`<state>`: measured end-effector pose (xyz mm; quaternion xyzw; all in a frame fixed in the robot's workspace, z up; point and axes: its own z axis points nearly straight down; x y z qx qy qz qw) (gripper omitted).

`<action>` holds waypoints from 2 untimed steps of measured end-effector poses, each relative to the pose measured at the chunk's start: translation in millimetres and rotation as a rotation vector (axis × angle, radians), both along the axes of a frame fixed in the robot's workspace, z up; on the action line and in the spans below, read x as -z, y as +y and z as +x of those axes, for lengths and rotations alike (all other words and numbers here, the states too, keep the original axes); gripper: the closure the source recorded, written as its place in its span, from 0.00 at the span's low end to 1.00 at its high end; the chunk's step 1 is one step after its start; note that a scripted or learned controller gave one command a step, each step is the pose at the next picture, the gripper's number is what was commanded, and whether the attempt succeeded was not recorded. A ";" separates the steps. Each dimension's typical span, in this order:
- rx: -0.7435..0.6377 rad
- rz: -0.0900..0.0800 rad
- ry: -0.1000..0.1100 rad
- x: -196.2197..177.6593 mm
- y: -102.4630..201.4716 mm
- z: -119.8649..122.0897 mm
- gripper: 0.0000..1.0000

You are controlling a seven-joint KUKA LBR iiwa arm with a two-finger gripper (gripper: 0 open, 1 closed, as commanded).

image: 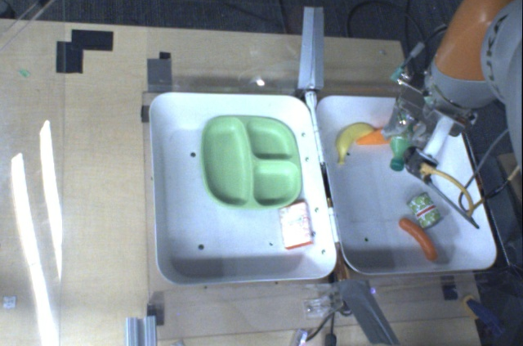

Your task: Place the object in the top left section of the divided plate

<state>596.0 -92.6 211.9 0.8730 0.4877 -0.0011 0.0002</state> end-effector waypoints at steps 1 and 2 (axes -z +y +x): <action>-0.134 0.002 -0.001 21.2 46.6 2.1 1.00; -0.395 0.002 -0.001 26.1 121.2 34.7 1.00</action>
